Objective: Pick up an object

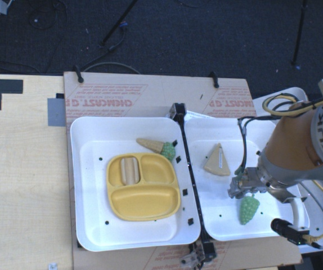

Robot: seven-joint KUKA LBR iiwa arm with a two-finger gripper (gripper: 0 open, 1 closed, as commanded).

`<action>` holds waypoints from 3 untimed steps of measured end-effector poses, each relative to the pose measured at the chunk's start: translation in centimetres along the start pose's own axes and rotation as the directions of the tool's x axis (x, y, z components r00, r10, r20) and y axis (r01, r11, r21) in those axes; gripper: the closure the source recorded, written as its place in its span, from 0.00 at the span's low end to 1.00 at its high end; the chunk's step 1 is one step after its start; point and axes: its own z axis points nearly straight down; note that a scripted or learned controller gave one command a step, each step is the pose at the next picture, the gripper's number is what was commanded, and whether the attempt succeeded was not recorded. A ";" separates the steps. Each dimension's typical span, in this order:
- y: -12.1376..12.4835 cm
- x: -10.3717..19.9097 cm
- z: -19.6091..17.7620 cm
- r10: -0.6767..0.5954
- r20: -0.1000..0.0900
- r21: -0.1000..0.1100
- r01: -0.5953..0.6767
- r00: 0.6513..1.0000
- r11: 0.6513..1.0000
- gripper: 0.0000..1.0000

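In the right bin (218, 229) a tan wedge like a sandwich half (218, 161) lies near the back left. A green bunch of grapes (249, 208) lies toward the front right. My gripper (239, 188) hangs low over the bin floor, just up and left of the grapes, close to touching them. The wedge sits apart from it, farther back. The arm's orange band (291, 145) rises to the right of the gripper.
The left bin (88, 207) holds a yellow divided plate (144, 201) with a tan hot-dog bun (129, 170) in its back left section. A tan cone with a green tip (157, 146) lies behind the plate. A black divider rail (188, 173) runs between the bins.
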 end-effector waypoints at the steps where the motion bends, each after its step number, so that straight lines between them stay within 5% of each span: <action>1: 0.6 -0.3 -4.4 -0.007 0.002 -0.008 0.007 1.000 1.000 1.00; 3: 1.6 0.0 -14.7 -0.008 0.003 -0.010 0.008 1.000 1.000 1.00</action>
